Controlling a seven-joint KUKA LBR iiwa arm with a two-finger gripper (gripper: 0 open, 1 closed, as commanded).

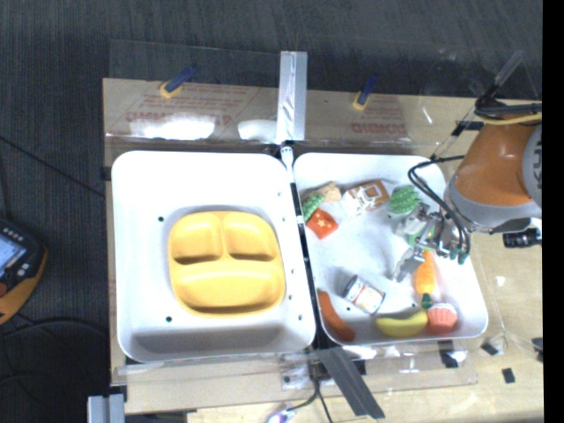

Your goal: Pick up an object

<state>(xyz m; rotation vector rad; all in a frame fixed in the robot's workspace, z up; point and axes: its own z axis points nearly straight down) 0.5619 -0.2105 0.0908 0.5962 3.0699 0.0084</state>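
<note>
So the arm comes in from the right and its gripper (414, 258) hangs low in the right bin (388, 170), right beside the carrot (426, 276). Honestly can't tell how the claw is set, too much clutter there. Same bin has a banana (401, 323) along the front wall, a sausage (335, 315), a small can (363, 294), a strawberry (322, 223), broccoli (404, 199) and a cupcake (442, 315). The left bin (141, 201) holds a yellow divided plate (227, 263).
</note>
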